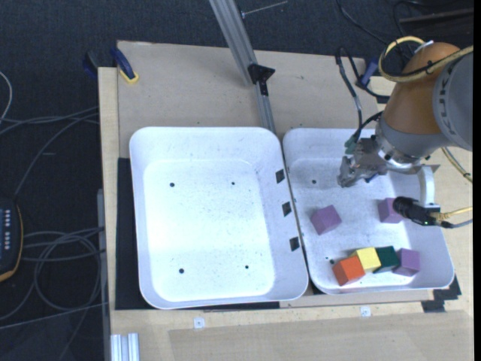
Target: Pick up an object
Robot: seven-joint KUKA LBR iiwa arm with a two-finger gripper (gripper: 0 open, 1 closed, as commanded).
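Bench: a pale wooden bench (188, 74) on dark carpet, with loose cables (45, 224) lying on the floor off its left edge.
Clamp: a small blue and yellow clamp (125, 66) at the bench's far left corner.
Left bin: a shallow white bin (139, 201) on the left half of the bench, its floor speckled with a few dark dots.
Pole: a grey metal pole (237, 40) slanting down from the top and ending near the gap between the two bins.
Right bin: a second white bin (301, 153) just beside the first, holding all the blocks.
Purple block: a purple block (325, 219) alone near the middle of the right bin, below and slightly left of the gripper, apart from it.
Front row: an orange block (349, 269), a yellow block (368, 259), a green block (388, 257) and a small purple block (409, 261), packed side by side along the bin's near edge.
Gripper: the gripper (352, 176) hangs low over the far part of the right bin with nothing visible between its fingers; I cannot tell how far apart they are.
Second purple block: another purple block (388, 210) towards the bin's right side, just beside a black part (412, 208) of the arm.
Arm: the arm (421, 104), grey with an orange band, reaches in from the right above the bin's far right corner.
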